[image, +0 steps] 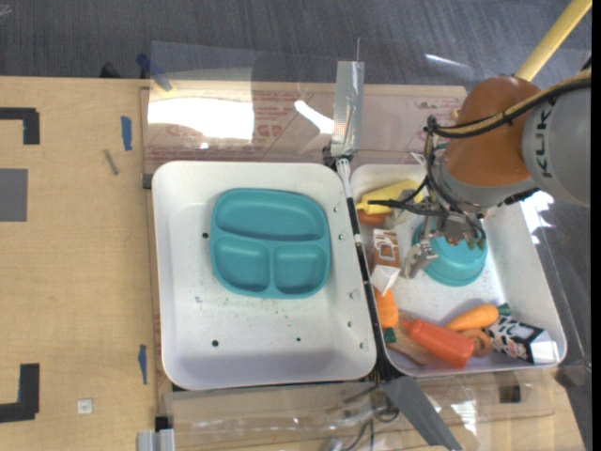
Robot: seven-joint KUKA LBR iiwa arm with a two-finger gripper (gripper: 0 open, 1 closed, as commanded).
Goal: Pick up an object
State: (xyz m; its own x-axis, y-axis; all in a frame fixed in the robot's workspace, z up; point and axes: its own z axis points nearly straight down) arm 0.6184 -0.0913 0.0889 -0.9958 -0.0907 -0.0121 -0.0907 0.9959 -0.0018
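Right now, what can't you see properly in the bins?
- Gripper, camera view: metal parts blur together over the teal bowl, so open or shut is unclear.
- Yellow item: the arm covers its right end.
- Small packet: print too small to read.
- Black-and-white package: label blurred.

A teal three-compartment plastic tray (270, 243) is lying flat in the left shallow white bin (178, 327). Both bins are sitting on the light wooden desk (66, 252), which is carrying black corner markings (24, 125) and blue tape strips (126, 132) along its left side.
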